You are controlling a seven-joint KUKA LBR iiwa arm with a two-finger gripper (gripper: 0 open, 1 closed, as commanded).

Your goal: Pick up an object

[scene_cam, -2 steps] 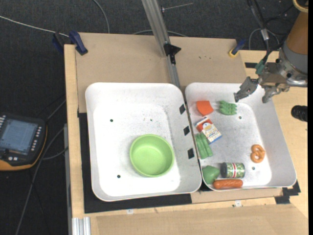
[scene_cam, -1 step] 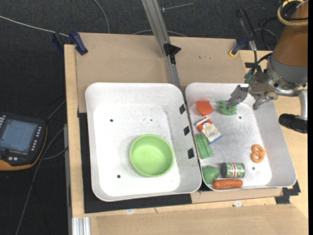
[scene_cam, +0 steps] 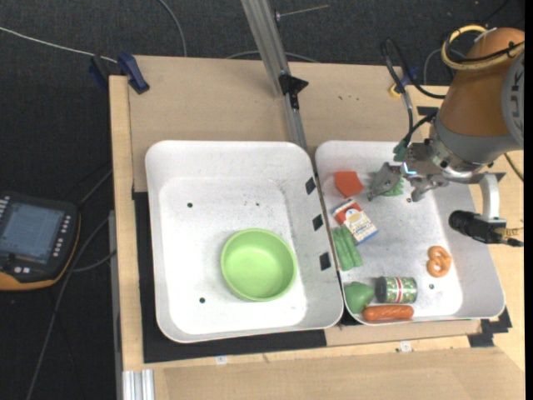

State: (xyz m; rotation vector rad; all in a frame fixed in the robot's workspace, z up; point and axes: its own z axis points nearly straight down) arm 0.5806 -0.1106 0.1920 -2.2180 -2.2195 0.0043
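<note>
My gripper (scene_cam: 402, 185) hangs over the back part of the right bin (scene_cam: 466, 261), its two fingers spread apart and nothing between them. Just left of it lies a red-orange block (scene_cam: 348, 182). A small white and red carton (scene_cam: 356, 222) lies below that, beside a green flat piece (scene_cam: 346, 248). Near the front wall sit a green rounded thing (scene_cam: 359, 295), a dark can with a green label (scene_cam: 395, 289) and a red sausage-shaped toy (scene_cam: 388, 312). An orange pretzel (scene_cam: 438, 261) lies at the right.
The left bin (scene_cam: 183, 190) holds a light green bowl (scene_cam: 258, 263) toward its front. A metal pole (scene_cam: 271, 52) rises at a slant behind the two bins. A handheld controller (scene_cam: 33, 240) rests off the bench at the far left.
</note>
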